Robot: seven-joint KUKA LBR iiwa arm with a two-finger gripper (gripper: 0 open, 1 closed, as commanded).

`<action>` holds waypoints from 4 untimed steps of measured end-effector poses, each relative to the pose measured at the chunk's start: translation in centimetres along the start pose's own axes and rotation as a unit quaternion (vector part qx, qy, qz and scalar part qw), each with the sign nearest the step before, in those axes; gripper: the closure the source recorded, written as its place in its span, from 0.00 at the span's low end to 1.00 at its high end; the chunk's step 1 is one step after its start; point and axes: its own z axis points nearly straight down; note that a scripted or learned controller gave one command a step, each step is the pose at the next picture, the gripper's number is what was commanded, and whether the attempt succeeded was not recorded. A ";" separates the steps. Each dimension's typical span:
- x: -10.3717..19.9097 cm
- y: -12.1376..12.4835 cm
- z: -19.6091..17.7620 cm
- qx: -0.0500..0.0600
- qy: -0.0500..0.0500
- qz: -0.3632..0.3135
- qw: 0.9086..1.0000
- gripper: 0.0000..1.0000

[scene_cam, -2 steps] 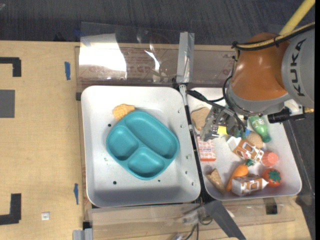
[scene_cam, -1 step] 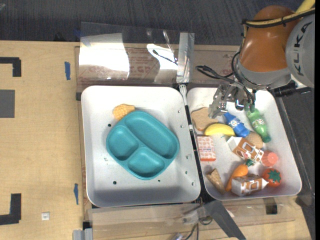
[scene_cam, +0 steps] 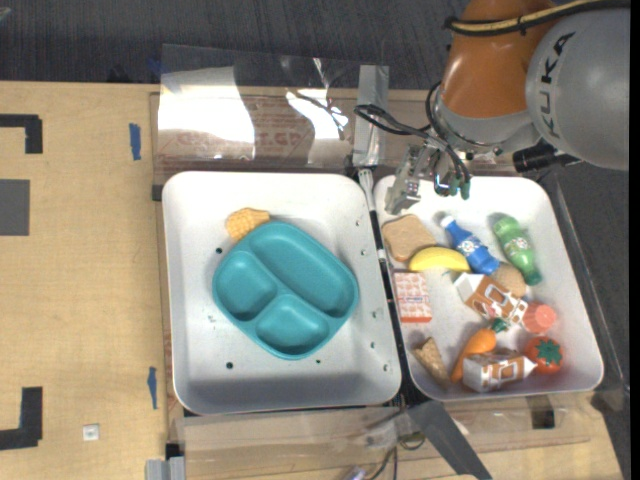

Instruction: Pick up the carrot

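The gripper point(scene_cam: 405, 190) is hovering, fingers parted and grasping nothing, over the far-left corner of the right bin point(scene_cam: 560, 213), approach barely starting, and is likely needing to travel nearward to the carrot point(scene_cam: 474, 349) lying among toys near the near edge.

— Where does the arm point(scene_cam: 585, 78) sit?

— It comes in from the right, its grey body high over the far right corner of the right bin point(scene_cam: 575, 268), with the orange band point(scene_cam: 495, 53) just left of the grey part.

— And the claw point(scene_cam: 408, 190)?

— It hangs below the orange band, over the right bin's far left corner, close to that bin's left wall. Dark cables loop around the wrist above it.

— Open or shut?

— Too small and blurred to tell.
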 end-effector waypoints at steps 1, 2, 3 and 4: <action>1.9 4.0 -6.5 -0.001 -0.003 0.056 0.998 1.00; 5.3 13.9 -8.6 -0.002 -0.001 0.010 1.000 1.00; 4.9 18.4 -6.2 0.000 0.001 0.035 0.999 1.00; 7.2 23.1 -9.1 -0.002 -0.001 0.035 0.999 1.00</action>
